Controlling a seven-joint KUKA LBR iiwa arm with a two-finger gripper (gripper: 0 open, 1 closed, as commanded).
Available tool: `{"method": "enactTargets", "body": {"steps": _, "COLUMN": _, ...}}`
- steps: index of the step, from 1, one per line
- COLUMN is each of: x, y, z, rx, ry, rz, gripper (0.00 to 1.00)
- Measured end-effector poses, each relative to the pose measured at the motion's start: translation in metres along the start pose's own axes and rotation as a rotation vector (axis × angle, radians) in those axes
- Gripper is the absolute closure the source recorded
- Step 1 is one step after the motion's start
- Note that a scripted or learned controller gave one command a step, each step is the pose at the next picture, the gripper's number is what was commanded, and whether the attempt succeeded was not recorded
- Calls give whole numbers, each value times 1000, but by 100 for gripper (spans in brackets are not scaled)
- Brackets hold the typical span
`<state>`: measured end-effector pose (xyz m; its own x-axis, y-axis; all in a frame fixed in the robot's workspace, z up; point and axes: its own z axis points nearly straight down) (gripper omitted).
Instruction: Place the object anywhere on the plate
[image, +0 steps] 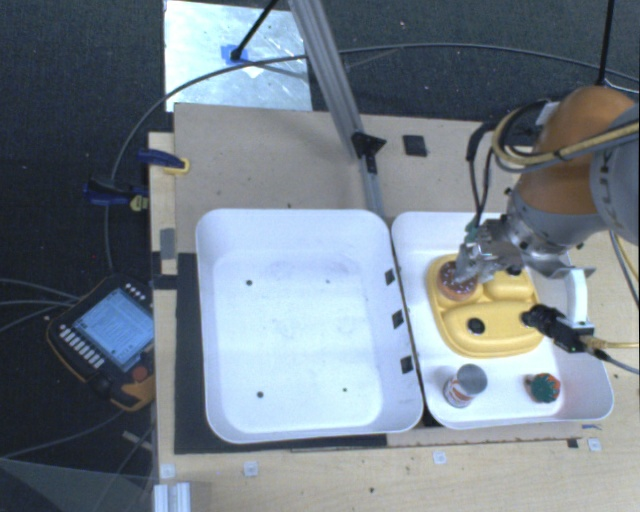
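A yellow plate (503, 338) with moulded compartments lies in the right bin (418, 238). A small round brown and pink object (458, 290) sits over the plate's upper left part. My gripper (467, 268) hangs directly above this object, touching or nearly touching it, and its metal body hides the contact. A small dark item (477, 325) rests in the plate's lower compartment. The grey arm with its orange band (580, 130) reaches in from the upper right.
A small silver can (465, 384) stands at the right bin's front, and a green and orange item (543, 386) lies to its right. A black cable fitting (556, 329) juts over the plate's right edge. The left bin (214, 330) adjoins on the left.
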<state>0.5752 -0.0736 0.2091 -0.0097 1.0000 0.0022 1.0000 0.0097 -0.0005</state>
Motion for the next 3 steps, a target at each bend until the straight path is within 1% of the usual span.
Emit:
{"method": "enactTargets", "body": {"steps": 2, "x": 123, "y": -20, "z": 2, "rx": 0, "ry": 0, "rz": -1, "gripper": 100}}
{"method": "enactTargets", "body": {"steps": 3, "x": 178, "y": -17, "z": -4, "rx": -2, "ry": 0, "rz": -1, "gripper": 100}}
